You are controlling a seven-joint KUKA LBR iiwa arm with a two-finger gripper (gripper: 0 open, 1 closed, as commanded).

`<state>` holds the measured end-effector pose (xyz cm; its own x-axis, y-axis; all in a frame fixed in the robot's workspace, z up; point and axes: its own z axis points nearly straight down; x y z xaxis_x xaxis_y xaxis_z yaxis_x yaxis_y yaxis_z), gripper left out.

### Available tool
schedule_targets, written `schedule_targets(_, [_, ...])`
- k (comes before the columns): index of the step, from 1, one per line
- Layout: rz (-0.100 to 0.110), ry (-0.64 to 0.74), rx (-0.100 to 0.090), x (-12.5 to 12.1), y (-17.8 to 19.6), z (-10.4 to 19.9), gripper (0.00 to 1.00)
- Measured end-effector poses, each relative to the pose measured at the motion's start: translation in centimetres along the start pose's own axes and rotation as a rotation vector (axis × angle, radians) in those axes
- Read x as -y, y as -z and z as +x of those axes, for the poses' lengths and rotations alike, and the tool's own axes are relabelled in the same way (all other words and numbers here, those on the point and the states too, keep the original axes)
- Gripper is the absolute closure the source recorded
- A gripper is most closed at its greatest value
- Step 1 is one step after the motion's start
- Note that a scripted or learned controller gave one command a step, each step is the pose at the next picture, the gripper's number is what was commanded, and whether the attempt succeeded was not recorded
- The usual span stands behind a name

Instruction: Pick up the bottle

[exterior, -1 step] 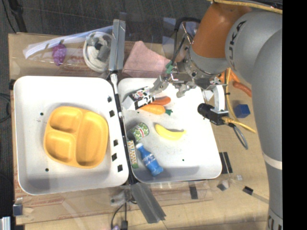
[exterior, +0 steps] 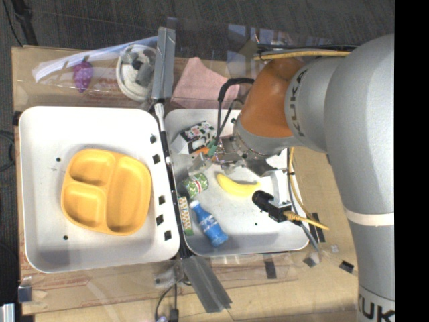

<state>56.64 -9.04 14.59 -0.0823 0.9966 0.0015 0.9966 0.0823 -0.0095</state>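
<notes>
The bottle [exterior: 208, 225] is small and clear blue with a white cap, and it lies on its side near the front left of the right bin [exterior: 268, 243]. The gripper [exterior: 220, 154] hangs over the middle of that bin, mostly hidden beneath the orange wrist band and grey arm. It is above and behind the bottle, with a green can [exterior: 196, 185] and a banana [exterior: 236, 187] lying between them. Nothing shows in its grasp.
A yellow divided tray [exterior: 106, 190] sits in the left bin [exterior: 40, 247]. A black-and-white packet [exterior: 196, 133] lies at the back of the right bin. A flat snack bar [exterior: 184, 215] rests along its left wall beside the bottle. Bags and a pink cloth [exterior: 198, 79] lie behind the bins.
</notes>
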Motion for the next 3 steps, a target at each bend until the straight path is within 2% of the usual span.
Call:
schedule_targets(1, [-0.009, -0.031, 0.003, 7.7, -5.5, -0.4, 0.0])
schedule_targets(2, [-0.013, -0.006, 0.007, 8.8, -5.6, -0.2, 0.0])
schedule_targets(3, [-0.005, 0.001, 0.002, 8.8, -4.9, 0.0, 1.0])
